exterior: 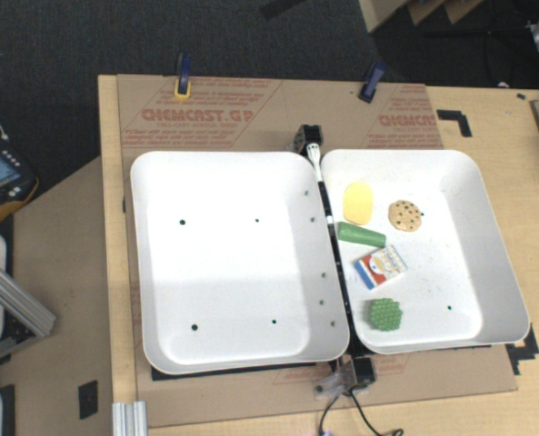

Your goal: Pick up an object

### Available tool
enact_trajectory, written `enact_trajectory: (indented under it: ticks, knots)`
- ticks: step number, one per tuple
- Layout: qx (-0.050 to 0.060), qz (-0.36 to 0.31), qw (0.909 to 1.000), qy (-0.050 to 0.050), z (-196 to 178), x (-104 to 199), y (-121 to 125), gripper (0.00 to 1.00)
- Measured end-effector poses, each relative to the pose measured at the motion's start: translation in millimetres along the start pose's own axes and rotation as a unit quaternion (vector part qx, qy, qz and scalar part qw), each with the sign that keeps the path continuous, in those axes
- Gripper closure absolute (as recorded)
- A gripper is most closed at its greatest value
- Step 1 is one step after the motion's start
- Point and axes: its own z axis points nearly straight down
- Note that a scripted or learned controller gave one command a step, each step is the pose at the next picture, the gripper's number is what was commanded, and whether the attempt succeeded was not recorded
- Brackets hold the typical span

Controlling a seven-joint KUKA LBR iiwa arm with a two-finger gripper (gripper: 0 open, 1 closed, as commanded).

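Cookie [404,214]: we choose it, lying apart from neighbours in right bin [487,243].
Approach: we descend straight, straddling it.
Jaws: state unknown to us.

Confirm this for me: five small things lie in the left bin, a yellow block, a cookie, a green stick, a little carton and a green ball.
Wrong on the bin. The camera view shows all five in the right bin: the yellow block, the cookie, the green stick, the little carton and the green ball.

Five small objects [375,250], right bin [487,243]
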Motion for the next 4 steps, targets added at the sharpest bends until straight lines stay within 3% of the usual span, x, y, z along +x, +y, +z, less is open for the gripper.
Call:
enact_trajectory:
  ticks: [1, 2, 3, 4]
  knots:
    - [0.001, 0.0, 1.0, 0.0, 0.5, 0.0, 0.0, 0.0]
    - [-0.002, 0.0, 1.0, -0.001, -10.8, 0.0, 0.9, 1.0]
    - [-0.002, 0.0, 1.0, -0.001, -10.2, 0.0, 0.9, 0.0]
    - [-0.005, 0.0, 1.0, -0.002, -21.5, -0.1, 1.8, 1.0]
